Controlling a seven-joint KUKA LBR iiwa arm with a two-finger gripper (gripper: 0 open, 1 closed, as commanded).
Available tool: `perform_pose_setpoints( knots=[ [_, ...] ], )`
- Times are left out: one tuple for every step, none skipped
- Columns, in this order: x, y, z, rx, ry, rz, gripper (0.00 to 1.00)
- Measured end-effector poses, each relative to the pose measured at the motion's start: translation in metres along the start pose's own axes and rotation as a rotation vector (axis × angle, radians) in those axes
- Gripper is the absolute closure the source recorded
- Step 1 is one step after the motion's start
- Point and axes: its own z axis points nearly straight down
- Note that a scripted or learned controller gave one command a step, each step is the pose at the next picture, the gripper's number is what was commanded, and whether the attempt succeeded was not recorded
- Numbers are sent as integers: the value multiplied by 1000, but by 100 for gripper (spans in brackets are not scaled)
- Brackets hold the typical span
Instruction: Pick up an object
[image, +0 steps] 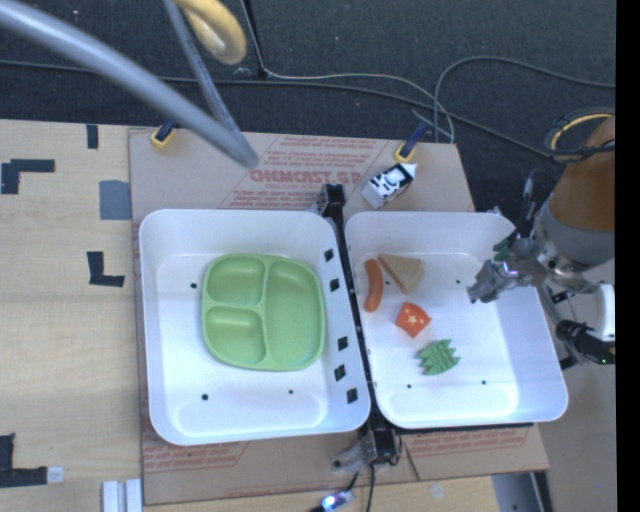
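Note:
The right bin (520, 390) holds an orange sausage-shaped piece (373, 284), a tan wedge (403, 270), a red-orange piece (412, 319) and a green leafy piece (438, 356). My gripper (488, 284) hangs over the right side of this bin, right of the red-orange piece and apart from every object. Nothing shows between its fingers, and the slanted view hides how they stand. The arm with its orange band (585, 190) comes in from the right edge.
A green divided plate (264, 310) lies in the left bin (170, 400). A black divider (345, 300) runs between the bins. A small black-and-white object (388, 182) sits on the cardboard behind the right bin. Cables trail across the dark floor behind.

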Motion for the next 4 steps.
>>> perform_pose_setpoints(
  knots=[
    [4, 11, -54, 0, 0, 0, 100],
    [59, 13, -40, 6, 3, -3, 100],
    [123, 14, -41, 6, 3, -4, 100],
    [186, 17, -34, 7, 2, -4, 100]
  ],
)
